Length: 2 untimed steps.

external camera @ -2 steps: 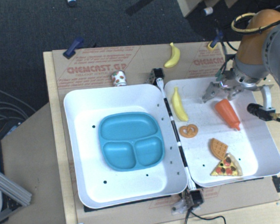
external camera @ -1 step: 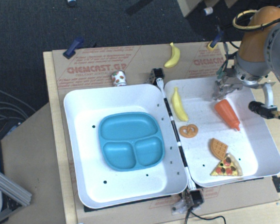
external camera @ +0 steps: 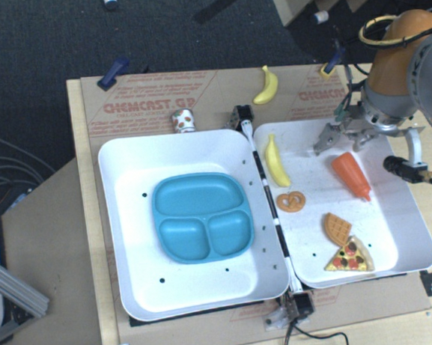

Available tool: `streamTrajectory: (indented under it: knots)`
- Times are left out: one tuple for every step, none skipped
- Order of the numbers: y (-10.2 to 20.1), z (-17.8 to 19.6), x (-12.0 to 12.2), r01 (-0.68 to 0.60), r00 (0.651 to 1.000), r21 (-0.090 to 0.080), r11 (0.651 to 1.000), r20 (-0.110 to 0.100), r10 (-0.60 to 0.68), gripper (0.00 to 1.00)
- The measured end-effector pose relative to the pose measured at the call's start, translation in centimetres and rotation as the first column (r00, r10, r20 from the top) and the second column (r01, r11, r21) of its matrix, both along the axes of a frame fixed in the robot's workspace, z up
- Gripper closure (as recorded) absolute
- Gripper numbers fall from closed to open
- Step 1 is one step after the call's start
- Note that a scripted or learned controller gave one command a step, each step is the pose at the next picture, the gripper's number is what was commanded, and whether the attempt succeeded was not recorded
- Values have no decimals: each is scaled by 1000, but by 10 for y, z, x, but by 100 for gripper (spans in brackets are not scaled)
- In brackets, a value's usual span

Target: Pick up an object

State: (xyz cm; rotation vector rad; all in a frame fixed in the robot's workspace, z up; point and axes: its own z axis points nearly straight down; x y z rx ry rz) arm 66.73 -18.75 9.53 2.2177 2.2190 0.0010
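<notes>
Orange carrot (external camera: 351,176) lay untouched in the right bin (external camera: 400,219); the gripper (external camera: 342,136), just above the carrot, held nothing, jaws apparently spread. Picking had not begun.

Two white bins: one (external camera: 124,236) well left of the claw (external camera: 342,139), one (external camera: 409,226) beneath it; two bananas, one (external camera: 277,163) just left of the claw inside the bin, one (external camera: 266,87) up-left on the board; one blue divided tray (external camera: 202,215) far left; one orange bottle (external camera: 351,176) just below the claw; one pretzel (external camera: 291,201), one waffle (external camera: 338,228), one pizza slice (external camera: 350,257), all below it.
</notes>
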Motion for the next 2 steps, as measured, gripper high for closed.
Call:
streamTrajectory:
  knots:
    - [17,-11,-1,0,1000,3,1000,-5,0,0]
    - [17,0,0,-1,1000,3,1000,-3,1,100]
